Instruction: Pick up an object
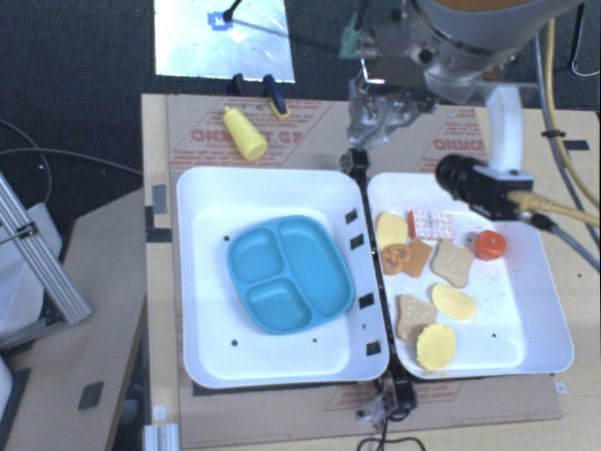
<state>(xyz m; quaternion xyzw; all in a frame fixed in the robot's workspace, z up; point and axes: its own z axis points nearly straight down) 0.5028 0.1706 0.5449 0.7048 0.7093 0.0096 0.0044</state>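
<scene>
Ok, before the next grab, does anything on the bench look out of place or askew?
One thing: a yellow plastic squeeze bottle lies tipped on its side on the cardboard behind the left white bin, outside both bins. The blue divided plastic tray sits slightly skewed in that bin.

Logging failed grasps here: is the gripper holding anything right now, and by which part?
Nothing is seen held: the gripper hangs above the bins' far edge, away from the toy food.

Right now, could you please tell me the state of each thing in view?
Blue divided plate: lying flat in the left bin, nothing in its compartments.
Yellow bottle: lying on its side behind the bins.
Toy foods: loose in the right bin.
End effector: raised above the bins' back edge.
</scene>
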